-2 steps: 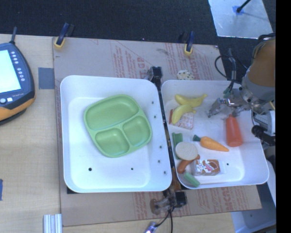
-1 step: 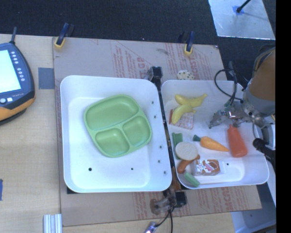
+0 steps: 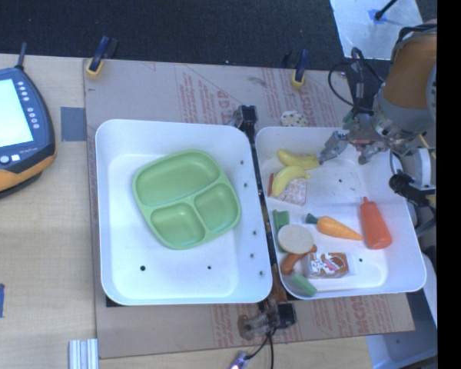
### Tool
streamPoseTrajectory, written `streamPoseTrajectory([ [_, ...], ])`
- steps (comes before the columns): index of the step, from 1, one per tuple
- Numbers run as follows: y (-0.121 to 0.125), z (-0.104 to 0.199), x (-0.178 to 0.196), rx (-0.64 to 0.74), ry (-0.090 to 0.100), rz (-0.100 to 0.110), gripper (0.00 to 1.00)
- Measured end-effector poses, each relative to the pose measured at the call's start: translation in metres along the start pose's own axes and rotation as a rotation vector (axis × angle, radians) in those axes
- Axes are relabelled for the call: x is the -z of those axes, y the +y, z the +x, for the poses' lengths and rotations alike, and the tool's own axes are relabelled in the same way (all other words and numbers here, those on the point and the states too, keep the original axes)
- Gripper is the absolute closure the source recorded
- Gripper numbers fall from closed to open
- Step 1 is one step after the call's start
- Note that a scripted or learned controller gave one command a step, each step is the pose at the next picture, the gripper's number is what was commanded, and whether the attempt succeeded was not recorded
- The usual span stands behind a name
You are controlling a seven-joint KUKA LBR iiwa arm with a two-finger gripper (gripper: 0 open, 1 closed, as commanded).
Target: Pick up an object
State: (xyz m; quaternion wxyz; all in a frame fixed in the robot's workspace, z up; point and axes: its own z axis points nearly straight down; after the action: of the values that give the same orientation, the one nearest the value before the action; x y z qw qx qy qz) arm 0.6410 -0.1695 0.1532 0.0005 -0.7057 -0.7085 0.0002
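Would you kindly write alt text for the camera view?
The gripper hangs over the right bin, near a yellow banana, carrot and orange bottle. The left bin holds a green divided plate.

The right bin [image 3: 403, 279] holds toy food – two yellow bananas [image 3: 294, 160] at the upper left, an orange carrot [image 3: 338, 227] mid-bin, an orange-red bottle [image 3: 375, 223] lying to its right, a round bread slice [image 3: 296, 239] lower left – all loose
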Motion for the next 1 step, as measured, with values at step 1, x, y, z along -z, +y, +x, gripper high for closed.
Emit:
streamPoseTrajectory([
  [1, -0.0461, -0.0302, -0.062, 0.001, -0.003, 0.004, 0.0],
])
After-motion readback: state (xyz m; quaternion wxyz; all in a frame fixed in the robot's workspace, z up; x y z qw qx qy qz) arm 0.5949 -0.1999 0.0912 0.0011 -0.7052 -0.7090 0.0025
